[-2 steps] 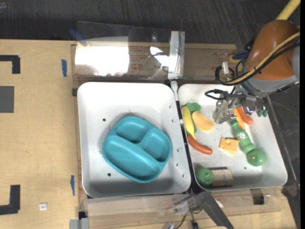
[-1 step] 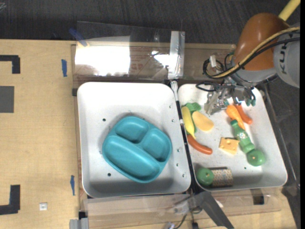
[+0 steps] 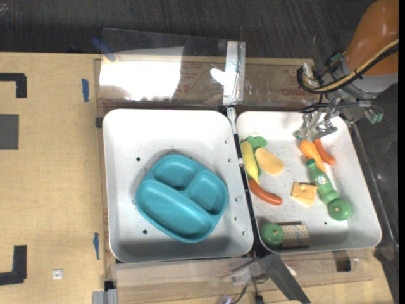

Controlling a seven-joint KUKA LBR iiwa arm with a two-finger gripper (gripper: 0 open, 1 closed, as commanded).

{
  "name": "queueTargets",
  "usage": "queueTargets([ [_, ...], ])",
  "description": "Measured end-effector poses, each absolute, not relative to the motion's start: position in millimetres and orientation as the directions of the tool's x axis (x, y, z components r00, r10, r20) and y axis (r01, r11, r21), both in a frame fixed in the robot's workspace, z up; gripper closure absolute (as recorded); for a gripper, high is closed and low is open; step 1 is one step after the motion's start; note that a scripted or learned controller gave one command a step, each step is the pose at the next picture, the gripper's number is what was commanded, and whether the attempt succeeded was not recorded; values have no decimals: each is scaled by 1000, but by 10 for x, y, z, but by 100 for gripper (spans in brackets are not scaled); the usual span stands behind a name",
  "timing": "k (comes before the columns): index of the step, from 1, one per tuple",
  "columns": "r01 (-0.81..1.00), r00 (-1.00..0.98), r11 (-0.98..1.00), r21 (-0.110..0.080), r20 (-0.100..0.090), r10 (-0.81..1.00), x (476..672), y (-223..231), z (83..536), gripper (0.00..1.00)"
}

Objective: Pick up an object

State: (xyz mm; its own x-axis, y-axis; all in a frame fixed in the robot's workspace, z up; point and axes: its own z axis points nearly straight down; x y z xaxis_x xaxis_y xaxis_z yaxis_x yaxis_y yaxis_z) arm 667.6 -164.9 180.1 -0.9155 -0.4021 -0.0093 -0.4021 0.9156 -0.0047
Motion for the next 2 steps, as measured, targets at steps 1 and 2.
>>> queueTargets([
  [1,-404,-915,915,-2,-8,-404,6674,-1632,1785,0],
  [2,-383,-924,924,-3,-10,-383,6389,-1736,967,0],
])
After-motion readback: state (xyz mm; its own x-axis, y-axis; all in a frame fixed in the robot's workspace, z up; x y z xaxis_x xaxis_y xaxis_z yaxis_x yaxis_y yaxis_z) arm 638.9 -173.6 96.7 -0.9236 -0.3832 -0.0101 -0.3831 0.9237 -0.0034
